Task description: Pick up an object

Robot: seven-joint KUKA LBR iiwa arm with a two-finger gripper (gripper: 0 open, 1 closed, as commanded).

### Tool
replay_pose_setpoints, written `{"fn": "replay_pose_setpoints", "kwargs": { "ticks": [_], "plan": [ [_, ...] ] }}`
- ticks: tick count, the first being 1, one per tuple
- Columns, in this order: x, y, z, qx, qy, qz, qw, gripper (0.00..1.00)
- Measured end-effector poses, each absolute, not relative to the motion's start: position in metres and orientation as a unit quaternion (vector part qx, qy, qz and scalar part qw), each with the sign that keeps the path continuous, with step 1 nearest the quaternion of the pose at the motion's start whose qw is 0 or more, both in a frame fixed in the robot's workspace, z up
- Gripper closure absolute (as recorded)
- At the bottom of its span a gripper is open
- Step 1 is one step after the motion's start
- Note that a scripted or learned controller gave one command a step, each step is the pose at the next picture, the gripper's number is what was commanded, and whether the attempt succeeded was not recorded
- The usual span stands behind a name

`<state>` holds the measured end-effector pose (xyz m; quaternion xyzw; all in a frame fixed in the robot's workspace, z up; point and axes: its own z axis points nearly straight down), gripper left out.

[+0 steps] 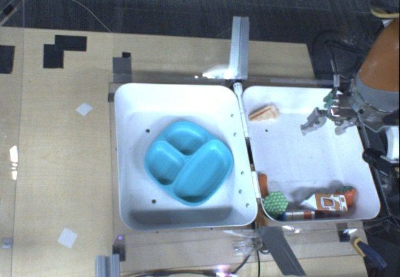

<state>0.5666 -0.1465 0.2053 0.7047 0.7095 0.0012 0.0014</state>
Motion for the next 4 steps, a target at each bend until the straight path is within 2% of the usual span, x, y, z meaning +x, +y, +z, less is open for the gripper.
{"fn": "replay_pose_setpoints", "kwargs": {
  "ticks": [1,2,3,4],
  "plan": [
    [0.514,-0.122,0.155,0.683,0.731,0.0009,0.001,0.00],
    [0.553,-0.101,0.089,0.647,0.762,0.0036,0.006,0.00],
    [0.492,-0.096,0.090,0.599,0.801,0.0045,0.007,0.00],
    [0.492,-0.133,0.090,0.634,0.773,0.0046,0.007,0.00]
  ]
}}
